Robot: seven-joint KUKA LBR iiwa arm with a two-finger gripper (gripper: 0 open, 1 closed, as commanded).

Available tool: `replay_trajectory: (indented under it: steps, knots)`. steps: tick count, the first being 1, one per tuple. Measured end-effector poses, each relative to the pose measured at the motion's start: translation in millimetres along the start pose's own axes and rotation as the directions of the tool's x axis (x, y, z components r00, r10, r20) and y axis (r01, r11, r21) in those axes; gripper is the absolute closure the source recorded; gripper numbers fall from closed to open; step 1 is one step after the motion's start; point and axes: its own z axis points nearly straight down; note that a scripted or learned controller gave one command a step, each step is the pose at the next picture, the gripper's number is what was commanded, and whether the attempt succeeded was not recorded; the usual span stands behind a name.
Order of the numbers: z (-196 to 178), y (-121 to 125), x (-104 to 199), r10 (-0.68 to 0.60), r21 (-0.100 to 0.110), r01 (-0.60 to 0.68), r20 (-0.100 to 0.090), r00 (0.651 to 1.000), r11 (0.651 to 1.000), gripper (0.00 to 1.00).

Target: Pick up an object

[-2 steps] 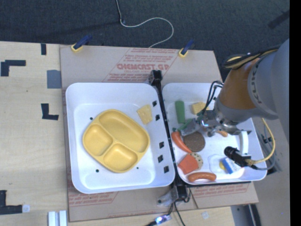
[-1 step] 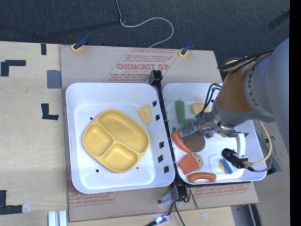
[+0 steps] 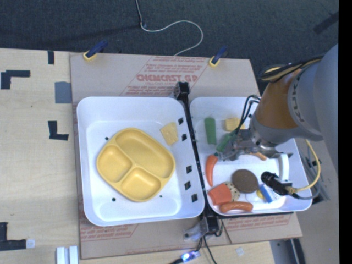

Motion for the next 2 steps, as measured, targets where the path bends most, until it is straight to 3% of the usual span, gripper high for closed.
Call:
replay_trajectory:
  steps: [2]
  knots:
    - [-103.9,0.1,-0.2,-0.001,-0.004,0.001,0.000,1.000,1.000,1.00]
